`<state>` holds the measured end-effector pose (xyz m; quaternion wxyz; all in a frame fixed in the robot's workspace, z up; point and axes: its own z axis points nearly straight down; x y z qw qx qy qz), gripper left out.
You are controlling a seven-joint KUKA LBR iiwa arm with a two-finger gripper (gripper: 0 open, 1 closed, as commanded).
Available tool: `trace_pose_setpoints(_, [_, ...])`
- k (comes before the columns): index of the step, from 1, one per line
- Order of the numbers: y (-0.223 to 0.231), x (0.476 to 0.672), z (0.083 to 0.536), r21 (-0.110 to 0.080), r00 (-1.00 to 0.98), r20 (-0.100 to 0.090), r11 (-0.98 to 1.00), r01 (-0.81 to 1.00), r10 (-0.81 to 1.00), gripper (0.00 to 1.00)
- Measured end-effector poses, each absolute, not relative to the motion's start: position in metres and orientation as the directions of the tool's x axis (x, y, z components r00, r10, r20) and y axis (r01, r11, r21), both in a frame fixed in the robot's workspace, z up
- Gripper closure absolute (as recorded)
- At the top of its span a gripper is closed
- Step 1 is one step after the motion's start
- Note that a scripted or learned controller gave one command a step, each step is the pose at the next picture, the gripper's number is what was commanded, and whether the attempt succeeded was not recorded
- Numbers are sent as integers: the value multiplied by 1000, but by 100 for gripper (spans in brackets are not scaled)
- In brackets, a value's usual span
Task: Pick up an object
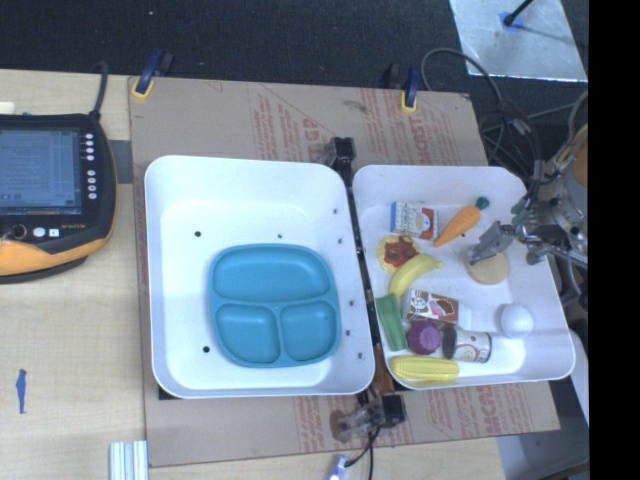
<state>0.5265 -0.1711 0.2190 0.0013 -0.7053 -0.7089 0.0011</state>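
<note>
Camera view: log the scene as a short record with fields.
left bin: holds a blue divided plate
right bin: carrot, banana, corn cob, white egg, purple item, round tan piece, small cartons
gripper: over the right bin's right side, just above the tan piece
grasp: nothing seen between the fingers
left of bench: tablet pendant

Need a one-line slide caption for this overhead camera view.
Gripper reaches into the right bin over a tan disc beside a carrot; blue tray sits in left bin.
</note>
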Motion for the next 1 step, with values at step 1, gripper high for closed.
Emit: trace_pose_setpoints(1, [-206, 574, 171, -4, -5, -3, 5, 1000, 1000, 0])
